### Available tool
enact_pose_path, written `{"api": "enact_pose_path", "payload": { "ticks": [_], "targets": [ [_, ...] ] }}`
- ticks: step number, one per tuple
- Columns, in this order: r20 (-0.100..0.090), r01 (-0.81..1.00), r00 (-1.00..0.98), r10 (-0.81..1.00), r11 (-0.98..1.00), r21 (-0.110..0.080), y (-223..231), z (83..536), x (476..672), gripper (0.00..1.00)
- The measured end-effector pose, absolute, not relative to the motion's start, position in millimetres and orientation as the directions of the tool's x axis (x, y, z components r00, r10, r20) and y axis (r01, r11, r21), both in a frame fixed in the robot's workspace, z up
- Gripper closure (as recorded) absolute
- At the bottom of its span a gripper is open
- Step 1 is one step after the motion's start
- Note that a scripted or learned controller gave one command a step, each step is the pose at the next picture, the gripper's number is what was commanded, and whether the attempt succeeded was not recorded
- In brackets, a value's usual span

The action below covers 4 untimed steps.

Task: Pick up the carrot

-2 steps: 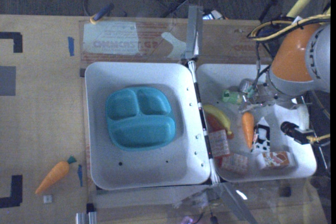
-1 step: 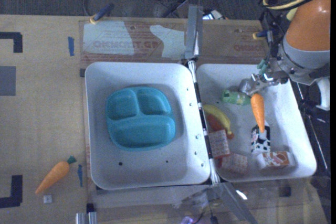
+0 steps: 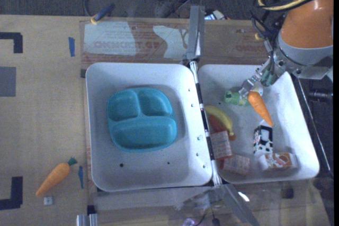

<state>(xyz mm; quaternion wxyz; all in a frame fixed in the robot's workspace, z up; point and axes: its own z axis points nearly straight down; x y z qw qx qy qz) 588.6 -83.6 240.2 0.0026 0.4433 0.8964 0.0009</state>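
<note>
An orange carrot (image 3: 260, 106) lies at a slant in the right bin (image 3: 302, 114), its thick end pointing up-left and its tip toward the bin's middle. My gripper (image 3: 256, 86) hangs over the bin's upper part, and its tip meets the carrot's thick end. The wrist hides how the carrot sits there, so a hold cannot be made out. A second carrot with a green top (image 3: 54, 177) lies on the wooden bench, left of the left bin.
The right bin also holds a small green toy (image 3: 233, 98), a banana (image 3: 223, 118), a red packet (image 3: 220, 141), a cow-patterned carton (image 3: 262, 139) and two small boxes (image 3: 275, 161). A blue divided plate (image 3: 142, 119) sits in the left bin (image 3: 100, 156).
</note>
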Motion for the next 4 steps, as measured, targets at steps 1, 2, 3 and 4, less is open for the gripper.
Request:
{"api": "enact_pose_path", "payload": {
  "ticks": [1, 2, 3, 4],
  "targets": [
    [-0.004, 0.795, -0.607, 0.795, 0.607, 0.004, -84, 240, 588.6, 0.00],
    [-0.001, 0.729, -0.685, 0.729, 0.685, 0.001, -17, 187, 555.6, 0.00],
    [0.000, 0.740, -0.673, 0.740, 0.673, 0.001, 32, 184, 482.3, 0.00],
    [-0.002, 0.782, -0.624, 0.782, 0.624, 0.002, 34, 188, 520.1, 0.00]
  ]
}}
